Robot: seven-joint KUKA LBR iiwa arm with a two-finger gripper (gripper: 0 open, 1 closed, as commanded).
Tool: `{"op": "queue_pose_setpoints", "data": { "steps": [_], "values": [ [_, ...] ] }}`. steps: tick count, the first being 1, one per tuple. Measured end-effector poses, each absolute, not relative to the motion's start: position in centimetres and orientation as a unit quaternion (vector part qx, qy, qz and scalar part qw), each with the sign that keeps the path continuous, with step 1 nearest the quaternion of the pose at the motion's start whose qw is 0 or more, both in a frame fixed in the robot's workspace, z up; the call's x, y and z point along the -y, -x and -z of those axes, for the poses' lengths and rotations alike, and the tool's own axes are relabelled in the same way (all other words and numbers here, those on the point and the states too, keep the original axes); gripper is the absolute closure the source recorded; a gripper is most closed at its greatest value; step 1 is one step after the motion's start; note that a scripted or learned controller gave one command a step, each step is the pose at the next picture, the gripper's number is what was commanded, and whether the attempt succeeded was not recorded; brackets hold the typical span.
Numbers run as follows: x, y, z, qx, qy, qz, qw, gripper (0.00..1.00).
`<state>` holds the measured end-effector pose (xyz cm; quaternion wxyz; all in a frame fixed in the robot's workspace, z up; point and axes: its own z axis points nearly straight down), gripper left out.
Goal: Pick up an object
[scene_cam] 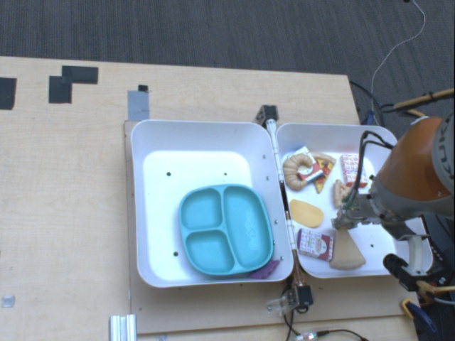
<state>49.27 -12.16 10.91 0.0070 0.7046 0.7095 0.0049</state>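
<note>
**Arm low over a cluttered right bin**

The gripper point(346, 215) hangs in the right bin point(377, 135); its grasp cannot be told. Just beside it lie a smooth yellow oval point(306, 213), a tan wedge point(348, 253) and a glossy red packet point(316, 244). A matte teal three-compartment tray point(225, 228) sits in the left bin point(192, 137).

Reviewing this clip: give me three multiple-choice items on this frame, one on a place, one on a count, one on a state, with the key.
1. Where does the light blue plastic divided plate lie?
A. left white bin
B. right white bin
C. bare bench

2. How many compartments does it have?
A. two
B. three
C. five

3. How does the plate lie?
A. flat, open side up
B. upside down
C. on edge

Key: 1 A, it rests inside the left white bin; 2 B, two small and one long compartment show; 3 A, the hollows face the camera.
</note>
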Motion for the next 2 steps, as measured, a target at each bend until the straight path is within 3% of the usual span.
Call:
{"op": "queue_pose_setpoints", "data": {
  "steps": [1,2],
  "values": [
    [12.1,-49.3,-10.9,-0.710,-0.705,-0.0049,0.007,0.00],
    [8.6,-48.9,-8.7,-0.708,-0.706,-0.0019,0.004,0.00]
  ]
}}
